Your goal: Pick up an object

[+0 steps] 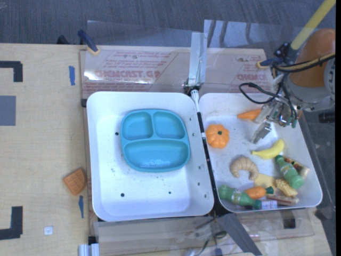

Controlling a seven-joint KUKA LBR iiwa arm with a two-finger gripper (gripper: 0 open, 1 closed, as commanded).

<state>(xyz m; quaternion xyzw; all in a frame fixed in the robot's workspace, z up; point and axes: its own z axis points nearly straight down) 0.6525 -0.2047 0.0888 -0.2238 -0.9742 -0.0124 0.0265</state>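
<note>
Banana, yellow and curved, lies below the jaws.

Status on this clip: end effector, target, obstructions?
End effector low in right bin, nothing between fingers. Banana just below it, carrot just above. Nothing grasped yet.

The right bin held the toy foods. An orange pumpkin sat upright near its left wall. A carrot lay toward the far side, a yellow banana lay near the middle, and a tan croissant lay just below it. 2 green bottles lay on their sides: one along the near wall, the other by the right wall.
</note>
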